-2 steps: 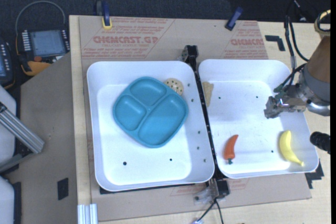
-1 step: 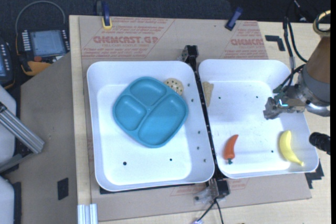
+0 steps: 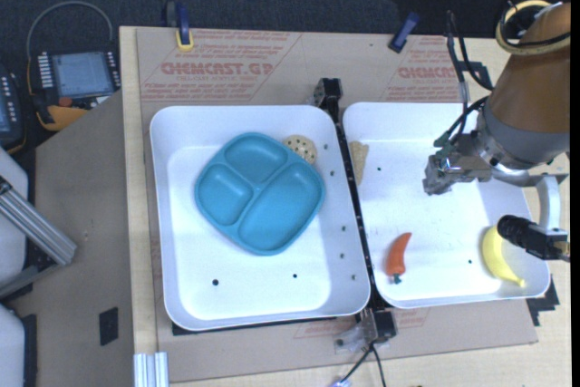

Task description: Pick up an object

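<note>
Two shallow white bins sit side by side on the desk (image 3: pixel 136 195), the left bin (image 3: pixel 172 222) toward the middle of the frame and the right bin (image 3: pixel 435 290) toward the right edge. In the left bin lies a blue divided plate (image 3: pixel 260 192), turned at a slant, with a round cookie (image 3: pixel 300 147) just beside its upper right rim, partly tucked under it. In the right bin a red-orange pepper (image 3: pixel 398 255) lies near the lower left, well apart from a yellow banana (image 3: pixel 498 257) at the lower right corner. A pale tan piece (image 3: pixel 359 160) rests against the upper left wall of that bin. The arm (image 3: pixel 535 77), with its orange band, enters from the upper right of the frame, and the gripper (image 3: pixel 442 177) hangs over the upper middle of the right bin, above and to the right of the pepper and to the left of the banana. Whether it is released or clenched cannot be told from here; nothing is seen grasped in it.
</note>
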`<action>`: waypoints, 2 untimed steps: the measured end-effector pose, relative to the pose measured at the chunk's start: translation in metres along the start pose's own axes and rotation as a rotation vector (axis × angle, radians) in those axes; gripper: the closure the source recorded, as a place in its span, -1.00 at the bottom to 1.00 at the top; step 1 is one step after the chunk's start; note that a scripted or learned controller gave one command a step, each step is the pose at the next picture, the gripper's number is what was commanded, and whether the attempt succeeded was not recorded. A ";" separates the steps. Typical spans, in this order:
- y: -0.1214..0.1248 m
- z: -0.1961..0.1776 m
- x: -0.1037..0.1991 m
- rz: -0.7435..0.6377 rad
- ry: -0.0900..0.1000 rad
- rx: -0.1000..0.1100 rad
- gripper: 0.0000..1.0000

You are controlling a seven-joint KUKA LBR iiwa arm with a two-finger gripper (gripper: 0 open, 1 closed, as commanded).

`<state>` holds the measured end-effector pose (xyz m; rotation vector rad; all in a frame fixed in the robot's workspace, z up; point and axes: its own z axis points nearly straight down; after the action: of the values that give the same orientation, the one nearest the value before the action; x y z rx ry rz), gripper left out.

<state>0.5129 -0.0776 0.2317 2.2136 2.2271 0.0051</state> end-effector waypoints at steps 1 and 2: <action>0.017 0.013 0.048 0.001 0.000 0.002 1.00; 0.025 0.013 0.095 0.000 0.000 0.002 1.00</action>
<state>0.5378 0.0177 0.2186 2.2150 2.2278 0.0033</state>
